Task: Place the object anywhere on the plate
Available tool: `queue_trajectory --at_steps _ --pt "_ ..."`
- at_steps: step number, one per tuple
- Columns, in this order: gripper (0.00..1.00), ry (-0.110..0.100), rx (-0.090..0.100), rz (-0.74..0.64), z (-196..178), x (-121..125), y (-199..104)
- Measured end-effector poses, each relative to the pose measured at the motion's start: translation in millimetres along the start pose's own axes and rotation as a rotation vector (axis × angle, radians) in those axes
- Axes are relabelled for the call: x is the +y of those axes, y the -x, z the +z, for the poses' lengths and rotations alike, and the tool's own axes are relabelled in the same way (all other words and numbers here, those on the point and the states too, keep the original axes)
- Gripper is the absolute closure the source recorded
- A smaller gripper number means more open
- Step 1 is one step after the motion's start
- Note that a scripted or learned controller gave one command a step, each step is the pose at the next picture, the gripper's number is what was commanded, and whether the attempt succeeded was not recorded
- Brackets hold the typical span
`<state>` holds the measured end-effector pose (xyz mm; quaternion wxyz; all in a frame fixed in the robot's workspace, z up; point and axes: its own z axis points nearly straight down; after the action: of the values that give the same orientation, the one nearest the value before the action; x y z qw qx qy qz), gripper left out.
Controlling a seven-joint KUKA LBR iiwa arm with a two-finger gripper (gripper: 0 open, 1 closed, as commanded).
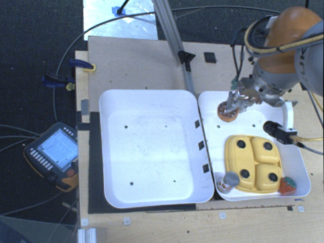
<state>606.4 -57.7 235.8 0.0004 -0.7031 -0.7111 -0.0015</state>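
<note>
I see the arm (291,39) reaching in from the right, gripper (234,104) down in the far-left part of the right bin (210,135). It sits right over a small round brown object (227,113), touching or nearly so. Can't tell if the object is actually between the gripper's two prongs, or whether they're spread or pressed together: too blurred.

Yellow plate (253,163) with four compartments, each with a dark dot, lies in the same bin, near side. Brown object is apart from it, off its far-left corner, on bare bin floor.

Small grey-topped item (229,181) stands at the plate's near-left corner, just beside it. Red-orange item (288,185) with a bit of green sits at the near-right corner of the bin, touching the plate edge.

Left bin (109,135) is beside the right one, rims touching. Both rest on the tabletop (131,62). A handheld pendant (53,153) with a lit screen lies off the tabletop at the left.
</note>
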Motion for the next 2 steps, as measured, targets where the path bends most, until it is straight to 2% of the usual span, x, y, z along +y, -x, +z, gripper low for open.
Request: queue_trajectory --at_steps 2 --pt "1.00 -0.003 0.000 0.000 17 -26 -106"
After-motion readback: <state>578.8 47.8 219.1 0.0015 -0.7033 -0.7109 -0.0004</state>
